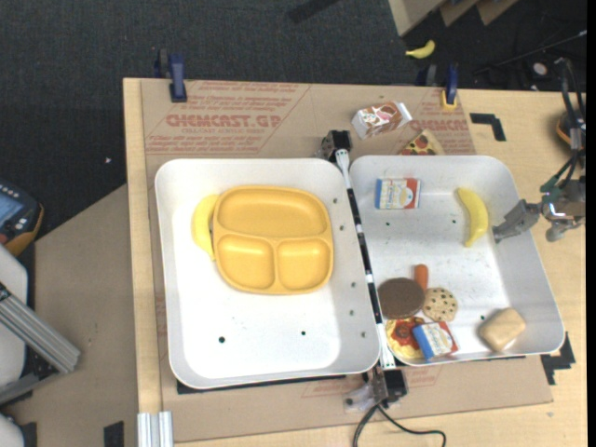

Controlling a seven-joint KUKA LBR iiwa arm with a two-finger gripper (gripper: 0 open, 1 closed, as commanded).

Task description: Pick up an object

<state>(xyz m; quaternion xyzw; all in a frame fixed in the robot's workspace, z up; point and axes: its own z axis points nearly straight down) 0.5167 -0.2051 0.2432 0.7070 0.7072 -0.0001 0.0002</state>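
My gripper (pixel 538 222) hangs at the right rim of the right bin (pixel 531 277), just right of a yellow banana (pixel 473 215). Nothing shows in its grasp. Also in that bin lie a small white carton (pixel 398 193), an orange piece (pixel 421 275), a brown round patty (pixel 401 296), a cookie (pixel 439 303), a tan bread roll (pixel 502 329) and a blue box (pixel 433 340) on a red and yellow item (pixel 402 339). The left bin (pixel 270 352) holds a yellow divided tray (pixel 275 240) lying partly over a yellow piece (pixel 202 223).
On the cardboard behind the bins sit a small printed box (pixel 382 118) and a pizza slice toy (pixel 424 143). Blue clamps (pixel 172 73) (pixel 451 87) grip the board's far edge. A cable (pixel 391 417) leaves the front edge.
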